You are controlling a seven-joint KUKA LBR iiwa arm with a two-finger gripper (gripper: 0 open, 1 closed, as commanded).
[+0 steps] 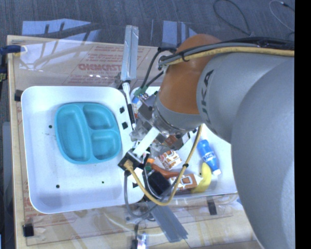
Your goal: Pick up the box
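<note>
On the left of the desk (pixel 15 66), the left bin (pixel 36 154) holds one thing, a turquoise divided tray (pixel 88 132) lying flat near the bin's middle with its three compartments bare; it takes no part in the task and lies well apart from the arm's working end. A central divider, where the two bins meet, runs from far to near, with a grey strip (pixel 129 53) standing at its far end. Just right of that divider, the arm (pixel 238 113) reaches down into the right bin (pixel 225 188), its orange band (pixel 184 82) above the wrist, presumably because the task's thing lies in this bin. The end effector (pixel 147 154) is low among the clutter at the bin's left side, but wrist hardware and cabling hide its working end, so whether it is released, clenched or grasping anything cannot be told. The box (pixel 169 158), small with white and orange print, lies just right of the end effector, near or touching it. A second printed carton (pixel 187 180) lies nearer, beside a banana (pixel 203 179). Furthest right is a blue bottle (pixel 208 157). The arm covers the rest of this bin.
</note>
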